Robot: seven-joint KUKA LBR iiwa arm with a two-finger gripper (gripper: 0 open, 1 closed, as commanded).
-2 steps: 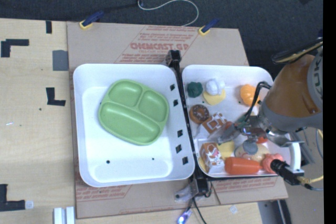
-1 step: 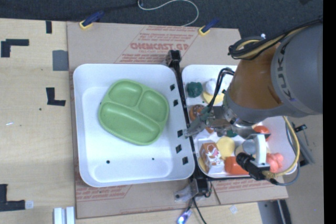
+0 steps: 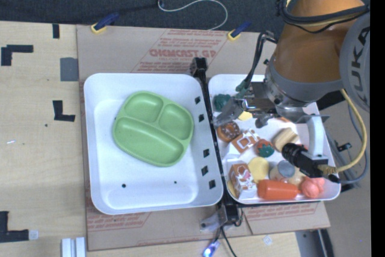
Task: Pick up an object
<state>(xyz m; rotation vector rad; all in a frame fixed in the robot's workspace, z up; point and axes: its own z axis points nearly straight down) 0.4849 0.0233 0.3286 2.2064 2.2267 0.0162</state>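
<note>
Plastic toy food fills the right bin (image 3: 328, 192) at the frame's lower right, light, stiff and likely slick (the orange carrot (image 3: 278, 190) offers a narrow middle to pinch), while the tool (image 3: 231, 106) hovers there, its state untellable.

Green plate (image 3: 154, 127) – matt plastic; bins (image 3: 99, 129) – smooth white plastic.

One fixed camera, seemingly moderately high, looks slantwise onto both bins (image 3: 96, 147).
</note>
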